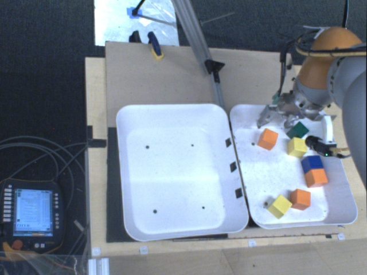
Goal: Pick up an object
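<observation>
The arm reaches in from the right, and its claw [279,114] hangs low over the far end of the right bin [246,171]. The metal fingers splay apart, and nothing sits between them. Just in front of the claw lies an orange cube [267,138], with a green cube [297,130] beside it, close under the wrist. A yellow cube [297,146] rests just past the green one, and a blue cube [312,162] touches another orange cube [316,177] further along. Near the bin's near edge, a second yellow cube [280,205] sits against a third orange cube [300,199]. The left bin [172,171] stands alongside on the surface [97,96].
</observation>
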You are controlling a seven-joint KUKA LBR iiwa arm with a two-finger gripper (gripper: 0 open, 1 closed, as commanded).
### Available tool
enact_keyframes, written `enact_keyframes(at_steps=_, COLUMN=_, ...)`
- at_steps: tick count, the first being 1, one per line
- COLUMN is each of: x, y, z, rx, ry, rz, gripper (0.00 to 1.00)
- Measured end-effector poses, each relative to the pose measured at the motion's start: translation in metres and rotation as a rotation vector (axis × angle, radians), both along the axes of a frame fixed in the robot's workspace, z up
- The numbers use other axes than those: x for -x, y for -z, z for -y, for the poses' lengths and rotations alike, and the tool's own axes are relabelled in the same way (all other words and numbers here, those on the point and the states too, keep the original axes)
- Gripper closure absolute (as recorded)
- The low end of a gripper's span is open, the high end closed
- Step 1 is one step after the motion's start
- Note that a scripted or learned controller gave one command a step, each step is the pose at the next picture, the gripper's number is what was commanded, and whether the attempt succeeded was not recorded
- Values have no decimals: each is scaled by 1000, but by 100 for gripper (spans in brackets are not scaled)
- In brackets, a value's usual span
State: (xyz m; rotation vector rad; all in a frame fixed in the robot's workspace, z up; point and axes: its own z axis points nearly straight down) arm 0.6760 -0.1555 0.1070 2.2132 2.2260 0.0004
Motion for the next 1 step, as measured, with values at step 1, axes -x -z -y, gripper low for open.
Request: enact_keyframes(at_steps=1, x=-1, y=-12, z=0, rx=2, ry=-3, rz=4, gripper=100)
